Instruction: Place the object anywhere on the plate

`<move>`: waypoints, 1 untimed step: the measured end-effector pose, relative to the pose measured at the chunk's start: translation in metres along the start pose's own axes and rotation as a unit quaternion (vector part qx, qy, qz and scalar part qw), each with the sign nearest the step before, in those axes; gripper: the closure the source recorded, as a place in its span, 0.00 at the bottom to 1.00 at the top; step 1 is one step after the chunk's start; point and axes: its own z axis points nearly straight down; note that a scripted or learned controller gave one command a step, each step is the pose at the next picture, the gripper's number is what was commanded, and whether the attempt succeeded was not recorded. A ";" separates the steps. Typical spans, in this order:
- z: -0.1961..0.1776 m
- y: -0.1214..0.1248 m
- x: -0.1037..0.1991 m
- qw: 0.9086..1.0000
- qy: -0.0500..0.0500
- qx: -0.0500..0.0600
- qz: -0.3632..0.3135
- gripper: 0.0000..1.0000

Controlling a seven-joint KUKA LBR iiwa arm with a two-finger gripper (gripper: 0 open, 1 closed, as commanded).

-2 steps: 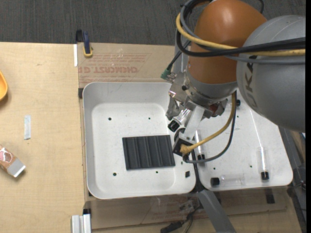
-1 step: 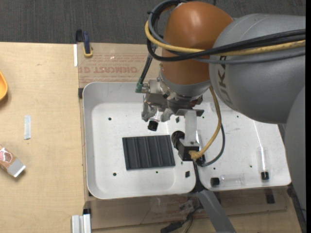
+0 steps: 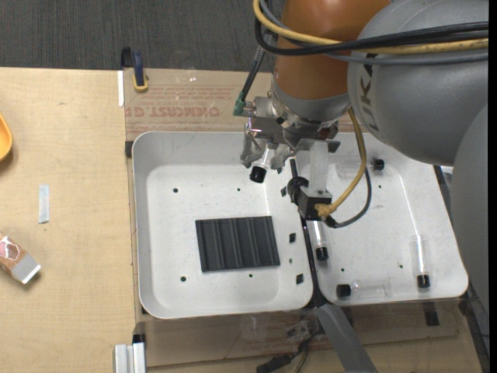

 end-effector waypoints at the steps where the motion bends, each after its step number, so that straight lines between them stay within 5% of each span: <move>1: 0.012 -0.056 -0.014 0.999 0.000 0.001 -0.042 1.00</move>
